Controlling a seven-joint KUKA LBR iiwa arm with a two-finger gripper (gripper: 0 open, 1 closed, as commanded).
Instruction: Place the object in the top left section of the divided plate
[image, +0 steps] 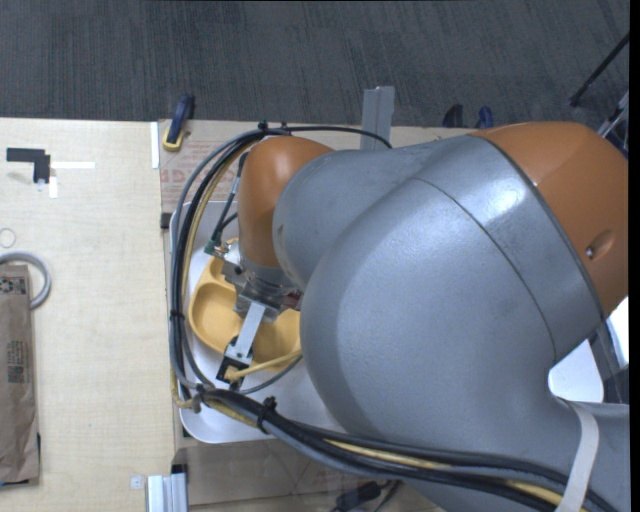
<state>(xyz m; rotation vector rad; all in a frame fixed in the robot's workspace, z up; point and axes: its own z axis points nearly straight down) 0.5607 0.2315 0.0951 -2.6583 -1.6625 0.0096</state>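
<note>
Several small things lie on the pale wooden table (90, 300) at the far left, well apart from the robot: a brown paper bag (15, 370) at the left edge, and above it a small black angled piece (28, 158). Further right, at the upper edge of the table, a blue and yellow tool (180, 120) lies tilted.

Next comes the white bin (215, 425), of which the curved lower left rim shows. Black cables (185, 300) run in a bundle down along its left side and then bend to the right under the arm. Inside the bin lies the yellow divided plate (215, 315), close to the left wall. Its left part is in view and the rest is covered by the robot, so what lies in its sections cannot be told.

The end effector (258, 293) points down over the plate, just below the orange band (275, 190) of the wrist. It is seen from above and behind. I cannot tell if it is open or closed, if it holds something, or if it touches the plate.

The big grey arm (450, 300) takes the whole right half, with one more orange part at the upper right corner
</note>
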